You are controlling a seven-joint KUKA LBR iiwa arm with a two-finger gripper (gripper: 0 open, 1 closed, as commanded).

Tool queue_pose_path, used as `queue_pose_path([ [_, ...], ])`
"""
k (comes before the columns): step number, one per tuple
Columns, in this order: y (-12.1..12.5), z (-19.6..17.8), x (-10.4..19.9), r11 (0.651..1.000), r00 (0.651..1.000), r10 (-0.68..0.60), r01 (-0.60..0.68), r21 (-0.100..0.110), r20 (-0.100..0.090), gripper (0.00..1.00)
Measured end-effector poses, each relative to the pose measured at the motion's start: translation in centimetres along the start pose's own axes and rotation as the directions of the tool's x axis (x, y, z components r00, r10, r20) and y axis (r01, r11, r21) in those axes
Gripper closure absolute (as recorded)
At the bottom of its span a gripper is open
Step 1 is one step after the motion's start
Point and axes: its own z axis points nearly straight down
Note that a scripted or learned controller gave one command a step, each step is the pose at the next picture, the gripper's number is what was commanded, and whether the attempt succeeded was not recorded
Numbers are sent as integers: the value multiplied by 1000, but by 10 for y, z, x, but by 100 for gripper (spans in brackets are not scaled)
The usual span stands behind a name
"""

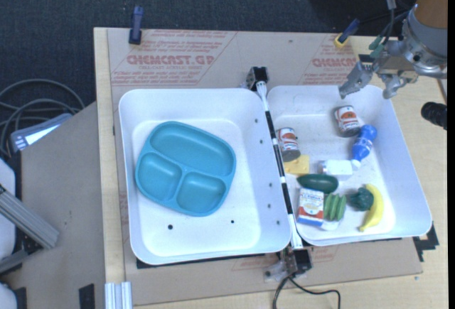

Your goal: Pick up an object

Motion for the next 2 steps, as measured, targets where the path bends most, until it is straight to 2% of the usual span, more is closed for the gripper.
queue_pose_path([
  [1, 28, 116, -46, 1000, 1000, 1, -1, 3, 0, 0],
  [2, 35, 194, -57, 1000, 1000, 1, -1, 2, -1, 0],
])
